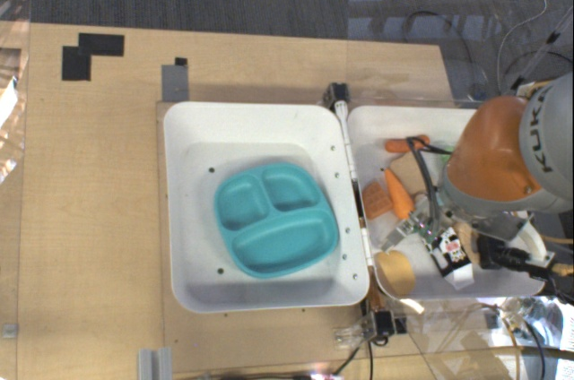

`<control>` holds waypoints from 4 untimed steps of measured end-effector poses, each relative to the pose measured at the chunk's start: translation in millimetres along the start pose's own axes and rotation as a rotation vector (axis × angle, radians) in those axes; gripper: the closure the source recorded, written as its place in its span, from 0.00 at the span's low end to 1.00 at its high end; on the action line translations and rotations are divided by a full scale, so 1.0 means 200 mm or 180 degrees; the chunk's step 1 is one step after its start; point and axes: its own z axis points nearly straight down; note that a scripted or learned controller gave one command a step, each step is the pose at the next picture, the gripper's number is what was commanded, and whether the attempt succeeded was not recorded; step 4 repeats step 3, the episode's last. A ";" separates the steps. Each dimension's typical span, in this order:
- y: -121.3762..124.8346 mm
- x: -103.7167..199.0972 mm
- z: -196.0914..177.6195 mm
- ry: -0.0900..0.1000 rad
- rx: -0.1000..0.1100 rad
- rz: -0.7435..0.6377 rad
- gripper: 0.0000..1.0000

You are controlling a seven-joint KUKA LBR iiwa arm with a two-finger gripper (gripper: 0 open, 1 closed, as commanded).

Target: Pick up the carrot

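Wooden counter (90, 217) spreads under everything, pale and bare on the left side, with black tape shapes (90, 53) stuck near its far left corner. On it sit two shallow white bins side by side. In the left bin (184, 208) a teal plate (276, 219) with three compartments lies flat near the middle. The right bin (363, 123) is where I am working. My arm (502, 159) comes in from the right, its orange band bulging over the bin's right half and covering much of the floor there. My hand (429, 221) hangs low over the middle of that bin, among wires and a small black-and-white block (451, 254); from this angle I cannot tell whether it is spread or closed, and nothing shows clamped in it. The carrot (399, 193) lies on the bin floor just left of my hand, tilted, its thick end toward the far side. Beside it on the left, near the dividing wall, lies a brownish-orange piece (376, 201). A second orange thing (401, 145) lies farther back. A tan round thing (395, 272) rests at the near left corner.
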 end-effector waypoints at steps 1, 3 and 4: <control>0.22 -0.22 0.02 0.0028 0.0036 0.1038 0.00; 0.58 -0.07 -0.48 0.0028 0.0019 0.0436 1.00; 0.58 -0.07 -0.48 0.0028 0.0019 0.0436 1.00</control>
